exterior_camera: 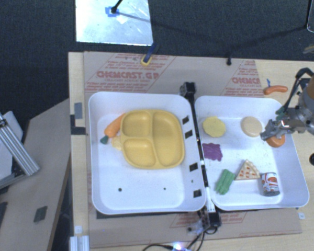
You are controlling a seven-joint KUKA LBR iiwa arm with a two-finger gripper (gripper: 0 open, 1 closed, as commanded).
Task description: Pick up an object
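Pincer (pixel 275 131) sits over the right bin's (pixel 298 192) far-right edge, directly above an orange object (pixel 276 140); finger opening cannot be determined.

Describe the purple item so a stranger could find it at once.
Look in the right bin, on its left side near the divider. The purple item lies below the yellow disc and above the green piece; it alone is purple, flat and ragged-edged.
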